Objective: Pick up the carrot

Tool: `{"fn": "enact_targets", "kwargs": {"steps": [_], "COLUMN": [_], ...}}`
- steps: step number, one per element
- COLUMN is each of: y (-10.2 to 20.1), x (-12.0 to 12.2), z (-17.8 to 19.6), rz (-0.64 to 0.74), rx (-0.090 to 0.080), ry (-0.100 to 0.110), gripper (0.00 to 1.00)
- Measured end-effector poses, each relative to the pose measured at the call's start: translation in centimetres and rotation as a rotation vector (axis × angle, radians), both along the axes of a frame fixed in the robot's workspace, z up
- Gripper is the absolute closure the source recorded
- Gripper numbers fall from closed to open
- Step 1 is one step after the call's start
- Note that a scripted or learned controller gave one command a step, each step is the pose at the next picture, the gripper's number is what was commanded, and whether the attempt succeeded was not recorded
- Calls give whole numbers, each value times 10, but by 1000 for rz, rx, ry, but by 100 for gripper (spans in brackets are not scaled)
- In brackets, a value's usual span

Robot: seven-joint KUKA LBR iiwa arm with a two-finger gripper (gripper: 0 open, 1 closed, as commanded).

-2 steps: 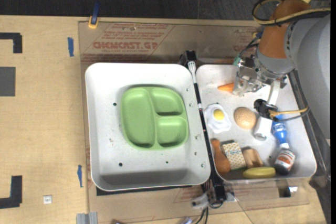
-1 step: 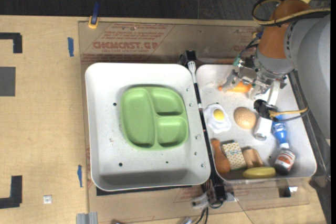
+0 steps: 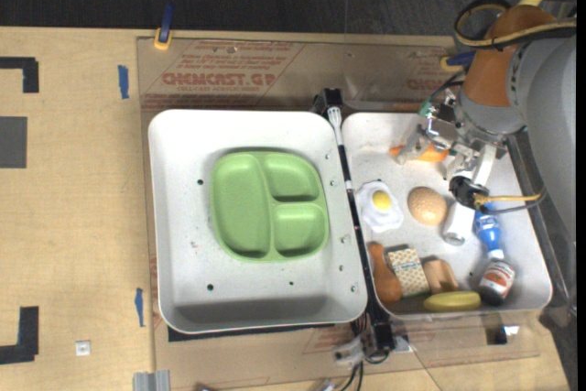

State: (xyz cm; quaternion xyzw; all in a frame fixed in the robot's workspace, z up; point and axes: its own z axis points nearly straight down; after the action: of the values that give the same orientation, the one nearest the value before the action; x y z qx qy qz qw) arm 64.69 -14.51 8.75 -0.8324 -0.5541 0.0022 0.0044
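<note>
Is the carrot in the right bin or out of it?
In it: the carrot lies on the right bin's floor near the far edge, beside the gripper.

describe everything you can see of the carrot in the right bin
The carrot is a small orange piece, probably toy plastic, lying near the back of the right bin, directly under the gripper. The gripper hardware covers much of it, so only an orange patch and a thin end pointing left show. It rests on the bin's white floor, apart from the fried egg in front. Whether the fingers touch it is unclear.
</note>
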Motion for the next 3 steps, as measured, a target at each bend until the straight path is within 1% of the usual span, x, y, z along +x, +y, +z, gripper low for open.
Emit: {"fn": "enact_targets", "kwargs": {"steps": [1, 2, 3], "y": [-2, -1, -43], "x": [2, 2, -33], "z": [13, 12, 0], "rz": [3, 3, -40], "rx": [-11, -11, -6], "ry": [-10, -8, -9], "gripper": [100, 0, 0]}}
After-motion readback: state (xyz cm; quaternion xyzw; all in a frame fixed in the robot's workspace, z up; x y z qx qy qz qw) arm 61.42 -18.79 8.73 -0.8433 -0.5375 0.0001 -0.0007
